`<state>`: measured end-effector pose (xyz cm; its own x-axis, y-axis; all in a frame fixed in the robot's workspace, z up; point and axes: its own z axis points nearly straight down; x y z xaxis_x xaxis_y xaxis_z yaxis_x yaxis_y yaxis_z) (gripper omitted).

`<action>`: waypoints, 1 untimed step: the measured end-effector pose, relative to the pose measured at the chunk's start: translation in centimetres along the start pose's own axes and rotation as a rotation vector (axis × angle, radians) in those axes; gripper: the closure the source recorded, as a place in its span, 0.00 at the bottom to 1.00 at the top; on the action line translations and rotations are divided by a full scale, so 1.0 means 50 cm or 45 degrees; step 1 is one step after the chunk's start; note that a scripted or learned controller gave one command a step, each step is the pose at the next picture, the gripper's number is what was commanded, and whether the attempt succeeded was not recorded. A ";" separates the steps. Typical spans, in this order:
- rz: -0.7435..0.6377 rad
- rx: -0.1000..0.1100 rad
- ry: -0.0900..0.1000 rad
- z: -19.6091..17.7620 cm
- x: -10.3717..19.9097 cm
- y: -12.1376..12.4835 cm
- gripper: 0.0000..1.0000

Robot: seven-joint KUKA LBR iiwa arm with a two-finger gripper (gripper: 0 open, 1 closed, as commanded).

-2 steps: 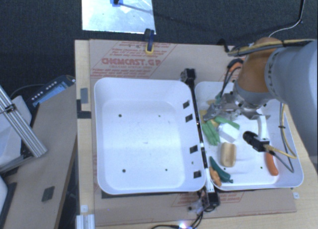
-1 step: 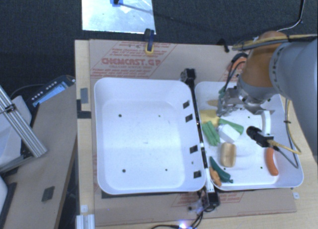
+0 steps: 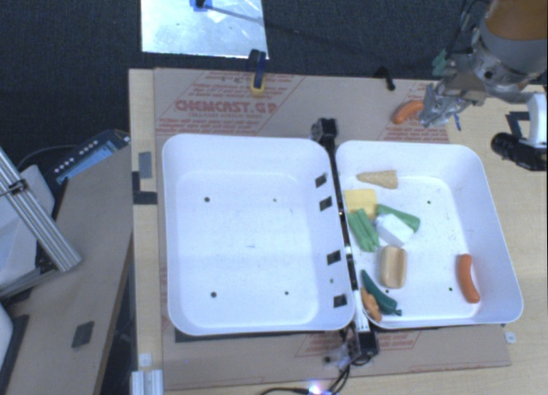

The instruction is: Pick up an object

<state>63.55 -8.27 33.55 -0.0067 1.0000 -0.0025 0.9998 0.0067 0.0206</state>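
The gripper [image 3: 438, 109] is hovering high beyond the right bin [image 3: 490, 192], and an orange piece [image 3: 408, 112] is sitting right at its fingers, seemingly pinched between them (lifted clear for carrying, I'd judge). Down in that bin, a sausage [image 3: 467, 278], bread roll [image 3: 392, 266], wedge [image 3: 378, 179], yellow block [image 3: 360, 200] and green pieces [image 3: 363, 229] are lying loosely scattered.

A robotics lab: robot arm [image 3: 512, 16], paired white bins [image 3: 248, 149], cardboard-covered bench [image 3: 223, 98]
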 end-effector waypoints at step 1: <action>0.000 -0.002 -0.001 -0.377 0.003 -0.004 1.00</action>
<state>62.97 -8.09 52.39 -0.0065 1.0000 -0.0033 0.9997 0.0066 0.0221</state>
